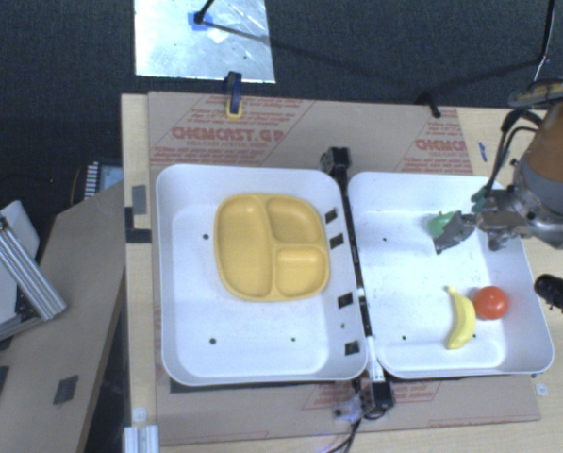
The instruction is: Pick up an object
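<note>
Closest to us, down at the front of the right-hand bin (521, 357), sits a yellow banana (461, 320), curved and lying nearly end-on, with a small red tomato (491, 302) touching or just beside its upper end on the right. Either one would make a fair pick, but neither is what the arm is going for.

Further back from the banana, toward the middle of that same bin, the gripper (471, 230) comes in from the right on its grey wrist. Two dark fingers are spread apart, one pointing left and down, the other hanging nearer the wrist, and nothing sits between them, so the pincer is parted and holding nothing. Right behind the left fingertip, a little further from the banana, lies a small green object (442, 222); too small to name more closely. It looks like the target, just beside the fingers but not inside them.

To do this well, I judge the fingers should straddle the green piece evenly and drop low to the bin floor before closing, or it may skid away.

Left of the banana, across the divider, a yellow compartment plate (270, 246) rests in the other bin (182, 300). Far behind, a silvery sheet (203, 26) lies beyond the bench.
</note>
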You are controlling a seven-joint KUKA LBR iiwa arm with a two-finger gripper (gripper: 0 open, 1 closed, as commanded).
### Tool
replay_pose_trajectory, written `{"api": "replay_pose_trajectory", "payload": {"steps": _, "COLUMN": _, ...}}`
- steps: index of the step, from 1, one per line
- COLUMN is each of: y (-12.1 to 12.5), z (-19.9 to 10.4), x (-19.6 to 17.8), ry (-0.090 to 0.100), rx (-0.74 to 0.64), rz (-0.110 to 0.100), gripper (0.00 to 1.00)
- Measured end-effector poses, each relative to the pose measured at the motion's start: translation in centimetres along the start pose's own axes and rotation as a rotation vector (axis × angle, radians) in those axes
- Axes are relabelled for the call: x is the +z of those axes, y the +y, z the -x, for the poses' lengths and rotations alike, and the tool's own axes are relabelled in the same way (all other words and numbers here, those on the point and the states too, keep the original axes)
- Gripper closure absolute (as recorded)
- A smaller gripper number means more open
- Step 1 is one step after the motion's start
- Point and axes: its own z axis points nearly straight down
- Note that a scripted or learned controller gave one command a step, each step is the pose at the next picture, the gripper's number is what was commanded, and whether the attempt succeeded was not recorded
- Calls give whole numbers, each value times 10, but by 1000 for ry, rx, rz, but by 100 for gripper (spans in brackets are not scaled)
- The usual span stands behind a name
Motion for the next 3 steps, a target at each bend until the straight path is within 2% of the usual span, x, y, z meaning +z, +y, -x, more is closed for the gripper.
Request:
{"api": "replay_pose_trajectory", "payload": {"steps": 1, "y": 2, "z": 0, "x": -4, "ry": -1, "rx": -2, "rz": 8, "gripper": 0}}
{"api": "replay_pose_trajectory", "payload": {"steps": 3, "y": 12, "z": 9, "x": 85, "ry": -1, "rx": 1, "rz": 4, "gripper": 0}}
